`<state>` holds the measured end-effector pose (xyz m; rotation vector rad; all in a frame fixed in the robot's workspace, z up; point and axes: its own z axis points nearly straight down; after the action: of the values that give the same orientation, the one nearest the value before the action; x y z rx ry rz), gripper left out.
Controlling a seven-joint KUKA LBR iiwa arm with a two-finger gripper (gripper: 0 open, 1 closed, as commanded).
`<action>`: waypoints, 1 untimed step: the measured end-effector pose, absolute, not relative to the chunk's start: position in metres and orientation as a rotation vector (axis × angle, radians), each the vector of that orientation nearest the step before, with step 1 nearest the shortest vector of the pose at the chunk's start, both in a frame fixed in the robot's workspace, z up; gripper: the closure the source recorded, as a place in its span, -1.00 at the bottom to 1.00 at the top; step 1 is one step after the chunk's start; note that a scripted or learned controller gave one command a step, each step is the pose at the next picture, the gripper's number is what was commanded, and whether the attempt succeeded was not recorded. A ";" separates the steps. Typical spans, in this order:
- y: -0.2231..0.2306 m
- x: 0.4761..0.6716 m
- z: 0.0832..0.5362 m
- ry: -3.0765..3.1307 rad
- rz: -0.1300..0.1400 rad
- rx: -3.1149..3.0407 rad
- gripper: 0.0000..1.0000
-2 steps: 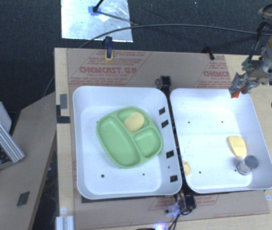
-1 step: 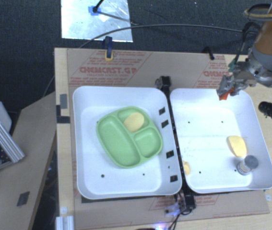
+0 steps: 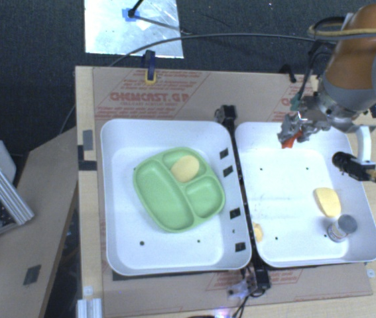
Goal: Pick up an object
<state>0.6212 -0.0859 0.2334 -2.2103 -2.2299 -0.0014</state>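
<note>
My gripper (image 3: 290, 138) hangs over the back left corner of the right bin (image 3: 287, 177), shut on a small red-orange object (image 3: 287, 142) that shows between its fingertips. On the floor of that bin, at the right, lies a pale yellow oblong object (image 3: 327, 201), with a small grey round object (image 3: 341, 228) just in front of it. A tiny yellow piece (image 3: 258, 232) sits against the bin's left wall. In the left bin (image 3: 125, 244) a green divided plate (image 3: 174, 197) carries a yellow lump (image 3: 186, 168) in its back compartment.
The grey arm with its orange band (image 3: 367, 22) comes in from the upper right, above the right bin's back edge. A black cylinder on a cable (image 3: 350, 164) hangs over that bin's right side. Black clips (image 3: 235, 191) line the divider between the bins.
</note>
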 end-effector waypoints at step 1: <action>-0.037 0.602 0.222 -2.229 -0.001 -2.210 1.00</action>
<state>0.6022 -0.0373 0.2218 -2.2100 -2.2291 -0.0009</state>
